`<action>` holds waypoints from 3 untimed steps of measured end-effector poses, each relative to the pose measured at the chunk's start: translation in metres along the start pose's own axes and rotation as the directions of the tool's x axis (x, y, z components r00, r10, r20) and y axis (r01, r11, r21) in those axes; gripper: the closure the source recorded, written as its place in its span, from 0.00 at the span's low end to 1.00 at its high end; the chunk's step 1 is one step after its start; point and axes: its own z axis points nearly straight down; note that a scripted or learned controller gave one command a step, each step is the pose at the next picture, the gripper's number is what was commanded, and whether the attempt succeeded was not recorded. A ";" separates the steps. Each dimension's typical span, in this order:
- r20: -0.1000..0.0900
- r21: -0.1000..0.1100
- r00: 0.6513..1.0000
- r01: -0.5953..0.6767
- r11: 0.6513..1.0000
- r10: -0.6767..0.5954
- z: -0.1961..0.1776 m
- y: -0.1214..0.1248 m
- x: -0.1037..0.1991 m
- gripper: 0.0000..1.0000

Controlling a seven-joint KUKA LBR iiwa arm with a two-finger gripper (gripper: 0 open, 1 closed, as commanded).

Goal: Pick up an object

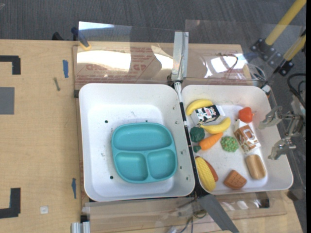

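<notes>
The right bin (275, 177) holds several toy foods. Among them are a yellow banana (199, 104), a black-and-white carton (207, 113), a red tomato (246, 114), a carrot (210, 141), a broccoli floret (197, 134), a white bottle with a brown label (248, 138), a bread roll (255, 166), a corn cob (205, 173) and a brown waffle piece (235, 179). My gripper (278, 134) hangs over this bin's right rim. Its two metal fingers are spread apart and nothing is between them. The bottle and the bread roll lie closest to it.
The left bin (92, 130) holds a teal divided plate (143, 152). A metal divider (180, 57) stands behind the seam between the bins. A yellow pole (289, 16) and cables sit at the far right. Brown bench surface lies to the left.
</notes>
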 end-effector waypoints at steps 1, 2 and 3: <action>0.004 0.002 0.990 0.139 0.990 -0.139 0.154 -0.016 -0.018 0.00; 0.008 0.001 0.996 -0.085 0.996 0.085 0.160 0.045 -0.039 0.00; 0.013 0.002 1.000 -0.025 1.000 0.025 0.160 0.082 -0.072 0.00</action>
